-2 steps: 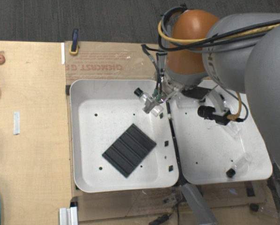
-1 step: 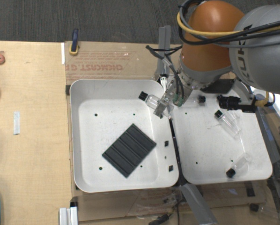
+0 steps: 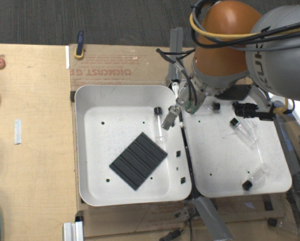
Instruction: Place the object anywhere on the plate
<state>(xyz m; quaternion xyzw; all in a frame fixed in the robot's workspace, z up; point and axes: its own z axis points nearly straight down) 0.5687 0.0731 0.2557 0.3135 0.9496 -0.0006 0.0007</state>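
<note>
Closest to us is the orange band point(image 3: 225, 31) of the arm, high over the far edge of the bench. Below it the gripper point(image 3: 170, 117) hangs at the far right corner of the left bin point(image 3: 83, 149), just inside the wall it shares with the right bin point(image 3: 283, 177). We cannot tell from this slant whether the gripper is clenched or released. A small dark-capped piece point(image 3: 158, 111) sits just left of its tip, and we cannot say whether it is gripped, merely touched or lying free on the bin floor. We take this piece to be the object, though two clear pieces point(image 3: 244, 130) with dark ends lie in the right bin and could equally be candidates. The plate point(image 3: 138, 160), a dark ribbed slab, lies flat near the middle of the left bin, apart from the gripper and on its near-left side. The slab's long axis runs on a diagonal from far right to near left, so its far right corner points roughly at the gripper. We judge that the coming move turns on this: a short carry toward the near left would bring the piece over that nearest corner, and following the diagonal further in would leave more margin on both sides before letting go.
</note>
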